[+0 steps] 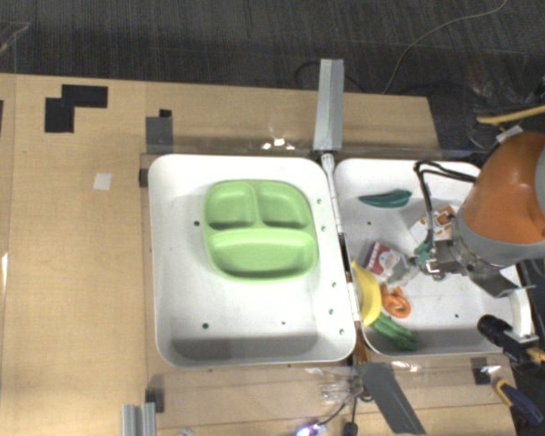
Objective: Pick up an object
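My gripper hangs low over the middle of the right bin, under the orange wrist band. Just left of it lies a red and white packet, very close to the gripper tip; whether they touch is unclear. A yellow banana lies along the bin's left wall. Beside the banana is a small orange piece, and below them a green vegetable. A dark teal, pod-shaped item rests near the bin's far edge.
The left bin holds a light green divided plate. A ridge between the bins separates them. The arm's body and cables cover the right bin's right side. A metal post stands behind the bins.
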